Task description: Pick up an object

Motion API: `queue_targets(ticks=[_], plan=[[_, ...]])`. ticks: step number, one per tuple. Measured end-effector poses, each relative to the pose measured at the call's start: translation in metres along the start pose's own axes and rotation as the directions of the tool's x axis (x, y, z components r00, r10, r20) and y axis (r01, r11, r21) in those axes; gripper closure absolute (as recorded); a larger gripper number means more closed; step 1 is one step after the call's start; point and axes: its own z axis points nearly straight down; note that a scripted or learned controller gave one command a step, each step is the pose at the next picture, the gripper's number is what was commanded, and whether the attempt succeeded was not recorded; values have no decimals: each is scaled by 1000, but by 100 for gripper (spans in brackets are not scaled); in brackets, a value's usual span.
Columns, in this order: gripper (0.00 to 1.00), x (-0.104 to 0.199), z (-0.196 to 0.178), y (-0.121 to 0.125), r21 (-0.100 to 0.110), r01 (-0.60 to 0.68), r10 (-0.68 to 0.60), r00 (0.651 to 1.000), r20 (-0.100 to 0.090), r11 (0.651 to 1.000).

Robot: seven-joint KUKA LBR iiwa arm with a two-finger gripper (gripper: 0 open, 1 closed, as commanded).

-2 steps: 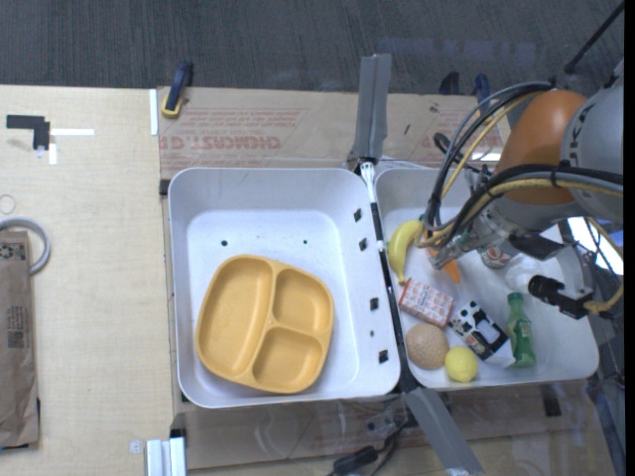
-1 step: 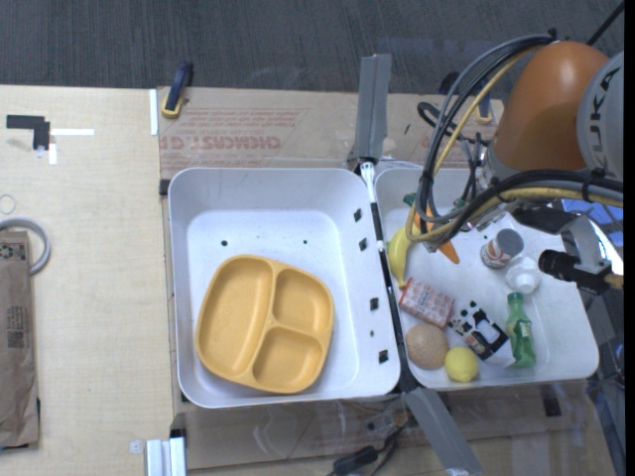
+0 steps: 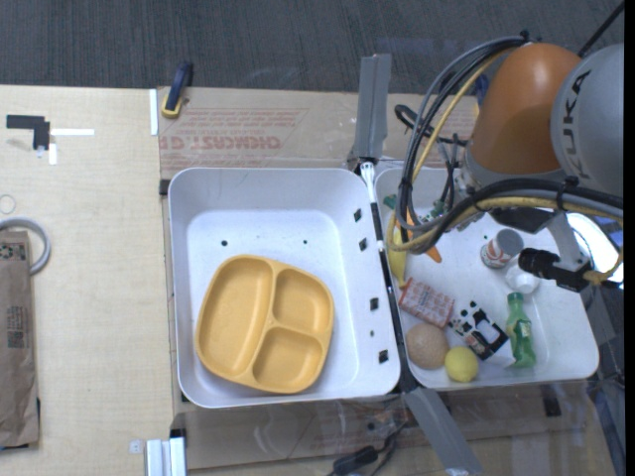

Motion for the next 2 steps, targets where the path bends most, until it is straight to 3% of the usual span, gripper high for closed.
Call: queue_targets(ticks=[1,2], plan=[[100,-20,-14,-78,1,-258,258,966,0,966],[0,-20,-14,-78,1,-258,258,966,0,966]])
